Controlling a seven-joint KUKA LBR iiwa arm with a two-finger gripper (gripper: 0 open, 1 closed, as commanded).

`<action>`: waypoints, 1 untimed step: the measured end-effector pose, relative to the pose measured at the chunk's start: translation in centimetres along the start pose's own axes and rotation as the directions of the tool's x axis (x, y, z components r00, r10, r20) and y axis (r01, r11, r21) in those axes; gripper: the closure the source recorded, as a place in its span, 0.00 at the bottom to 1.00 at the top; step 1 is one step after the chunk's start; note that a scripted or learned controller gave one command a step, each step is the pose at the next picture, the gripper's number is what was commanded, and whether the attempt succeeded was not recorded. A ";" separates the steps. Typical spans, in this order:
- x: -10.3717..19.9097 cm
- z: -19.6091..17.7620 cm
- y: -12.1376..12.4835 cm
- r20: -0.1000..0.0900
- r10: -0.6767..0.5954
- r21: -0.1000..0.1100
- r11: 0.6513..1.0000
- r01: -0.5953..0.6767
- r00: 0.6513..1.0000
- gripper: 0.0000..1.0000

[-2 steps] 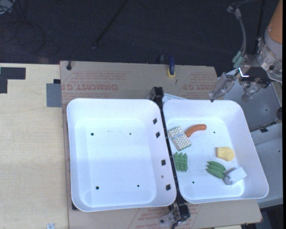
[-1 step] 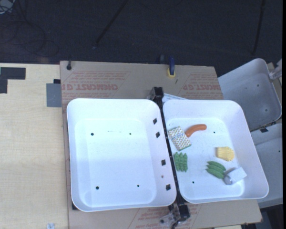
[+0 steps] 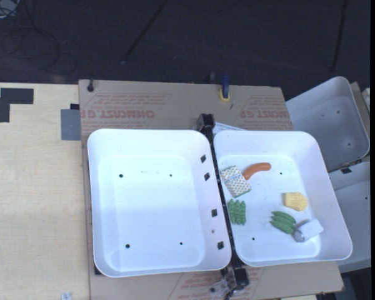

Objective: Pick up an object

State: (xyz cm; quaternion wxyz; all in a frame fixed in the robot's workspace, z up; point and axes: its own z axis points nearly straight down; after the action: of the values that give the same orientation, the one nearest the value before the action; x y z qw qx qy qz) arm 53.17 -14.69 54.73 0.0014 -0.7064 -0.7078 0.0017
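gripper state: cannot tell. candidates in right bin (image 3: 328,186): orange sausage (image 3: 257,168) toward far edge, green pods (image 3: 283,221) near front corner, touching what looks like a grey-white piece (image 3: 307,230). risks nudging both, or snagging the wall.

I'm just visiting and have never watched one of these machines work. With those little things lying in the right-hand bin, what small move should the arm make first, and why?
Probably reach in over the right bin and stop above the orange sausage-shaped piece. All the objects lie in that bin, and this piece lies by itself near the far side, so the fingers would have room. The yellow piece also lies apart and would be a fair second choice.
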 end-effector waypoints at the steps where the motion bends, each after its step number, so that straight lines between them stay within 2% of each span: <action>1: 1.2 23.8 -0.6 -0.005 0.002 0.016 1.000 -0.002 1.000 1.00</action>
State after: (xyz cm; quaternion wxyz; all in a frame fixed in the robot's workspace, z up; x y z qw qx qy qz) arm 52.51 -13.49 30.90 0.0088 -0.7070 -0.7072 0.0054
